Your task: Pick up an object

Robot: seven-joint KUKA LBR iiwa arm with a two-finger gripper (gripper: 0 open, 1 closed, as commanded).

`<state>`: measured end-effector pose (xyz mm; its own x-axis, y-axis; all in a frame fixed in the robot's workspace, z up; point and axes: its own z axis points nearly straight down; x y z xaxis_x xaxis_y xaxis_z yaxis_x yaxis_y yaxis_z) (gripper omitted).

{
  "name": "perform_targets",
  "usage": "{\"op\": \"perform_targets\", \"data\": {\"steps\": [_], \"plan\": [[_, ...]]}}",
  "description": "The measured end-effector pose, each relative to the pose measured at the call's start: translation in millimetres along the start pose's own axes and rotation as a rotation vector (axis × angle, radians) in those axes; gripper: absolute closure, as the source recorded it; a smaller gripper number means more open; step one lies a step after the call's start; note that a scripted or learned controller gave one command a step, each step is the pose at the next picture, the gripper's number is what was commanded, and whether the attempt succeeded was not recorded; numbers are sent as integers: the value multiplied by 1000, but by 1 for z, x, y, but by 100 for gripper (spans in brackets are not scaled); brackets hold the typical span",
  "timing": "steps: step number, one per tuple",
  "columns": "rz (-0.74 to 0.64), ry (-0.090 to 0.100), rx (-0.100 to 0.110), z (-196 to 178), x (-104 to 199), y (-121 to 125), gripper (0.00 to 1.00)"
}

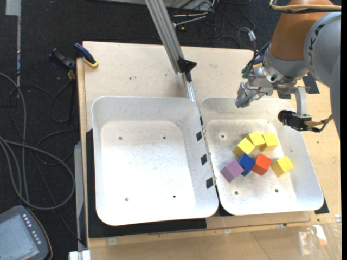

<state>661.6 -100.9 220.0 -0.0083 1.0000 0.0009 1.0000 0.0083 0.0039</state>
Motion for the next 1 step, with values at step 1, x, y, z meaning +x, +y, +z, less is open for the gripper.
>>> {"op": "perform_targets", "data": {"steps": [1], "plan": [[0,1,5,1,54,-6,100]]}}
